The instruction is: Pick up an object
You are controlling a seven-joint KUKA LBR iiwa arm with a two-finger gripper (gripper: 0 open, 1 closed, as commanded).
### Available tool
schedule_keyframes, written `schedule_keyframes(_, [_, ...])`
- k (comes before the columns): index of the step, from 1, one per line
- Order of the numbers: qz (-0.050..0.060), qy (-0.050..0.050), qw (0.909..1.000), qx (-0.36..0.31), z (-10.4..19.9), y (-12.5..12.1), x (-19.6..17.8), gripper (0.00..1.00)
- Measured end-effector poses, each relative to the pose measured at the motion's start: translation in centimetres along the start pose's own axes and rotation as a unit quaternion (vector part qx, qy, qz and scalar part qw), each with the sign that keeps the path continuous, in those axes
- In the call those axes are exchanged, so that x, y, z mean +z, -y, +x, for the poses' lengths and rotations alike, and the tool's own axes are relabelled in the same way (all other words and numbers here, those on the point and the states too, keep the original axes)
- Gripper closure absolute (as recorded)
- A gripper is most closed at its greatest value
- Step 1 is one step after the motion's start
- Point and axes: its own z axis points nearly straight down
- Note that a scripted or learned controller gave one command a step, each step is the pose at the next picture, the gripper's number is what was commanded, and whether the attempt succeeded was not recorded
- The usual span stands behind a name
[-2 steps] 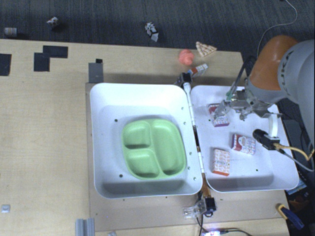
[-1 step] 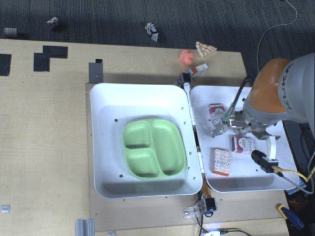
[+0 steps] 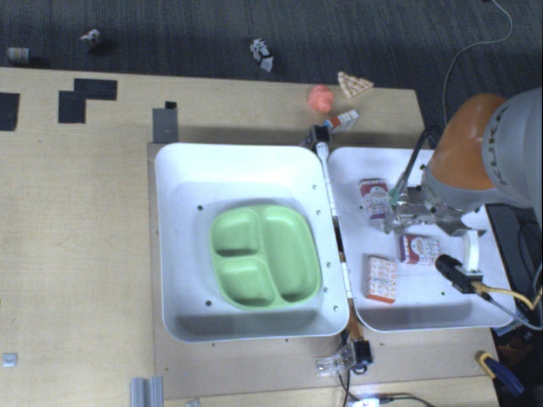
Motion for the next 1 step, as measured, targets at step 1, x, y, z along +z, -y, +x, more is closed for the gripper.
schedule_keyframes(1, [0.000,0.000,1.0000,0.000,0.01,0.02,0.02,0.00])
